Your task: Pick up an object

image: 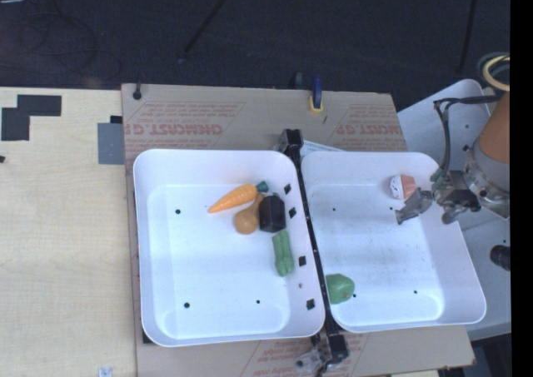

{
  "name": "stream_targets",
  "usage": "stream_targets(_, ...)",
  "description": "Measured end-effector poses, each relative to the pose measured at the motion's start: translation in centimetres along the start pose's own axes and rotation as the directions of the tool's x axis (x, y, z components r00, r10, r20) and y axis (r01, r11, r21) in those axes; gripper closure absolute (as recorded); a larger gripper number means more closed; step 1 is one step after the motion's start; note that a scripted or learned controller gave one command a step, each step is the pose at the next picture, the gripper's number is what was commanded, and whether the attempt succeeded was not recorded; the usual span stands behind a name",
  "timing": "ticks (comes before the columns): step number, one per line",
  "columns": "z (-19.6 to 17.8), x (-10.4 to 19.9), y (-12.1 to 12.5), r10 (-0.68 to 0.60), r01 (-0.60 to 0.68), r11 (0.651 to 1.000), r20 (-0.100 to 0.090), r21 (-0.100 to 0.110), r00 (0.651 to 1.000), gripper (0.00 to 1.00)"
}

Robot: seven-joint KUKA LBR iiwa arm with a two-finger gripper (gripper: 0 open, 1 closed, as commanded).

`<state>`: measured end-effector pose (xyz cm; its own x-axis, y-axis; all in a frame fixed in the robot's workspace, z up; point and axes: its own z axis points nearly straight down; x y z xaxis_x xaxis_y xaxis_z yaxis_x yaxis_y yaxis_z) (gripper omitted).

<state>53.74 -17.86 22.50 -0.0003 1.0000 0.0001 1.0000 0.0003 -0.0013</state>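
Starting at your left, the pale wooden table [58, 234] carries a brown cardboard sheet [208, 121] printed with red lettering, and on that sheet sit two shallow white plastic bins side by side. In the left white bin [191, 317] you see a cluster near its upper right part: an orange plastic carrot with a green tip [234, 197] lying at a slant, a small tan pear-shaped piece [246, 220] just below it, a black rounded block [271, 213] touching the tan piece on its right, and a green elongated vegetable-shaped piece [283, 252] lying lengthwise just under the black block, close to the bin's right wall. A black clamp strip [301, 217] runs between the two bins. In the right white bin [391, 317], a round green lumpy object [339, 288] rests in the lower left corner against the wall, well apart from a small white and orange-pink object [402, 186] near the upper right corner. Just beside that small object, over the bin's right edge, hangs the grey metal pincer [433, 205] of the arm; its fingers stand spread apart with nothing between them, one finger tip [410, 211] pointing into the bin just below the white and orange-pink object.
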Motion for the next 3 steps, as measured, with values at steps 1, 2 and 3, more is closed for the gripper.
stream_targets(1, -10.2, -0.6, -6.4, 0.005, -0.005, 1.0, 0.002, -0.006, 1.0, 0.0)
stream_targets(2, -28.8, -2.4, 1.4, -0.004, 0.004, 1.0, 0.008, -0.017, 1.0, 0.0)
stream_targets(3, -28.8, -2.2, 1.2, -0.007, 0.007, 1.0, 0.001, 0.002, 1.0, 1.0)
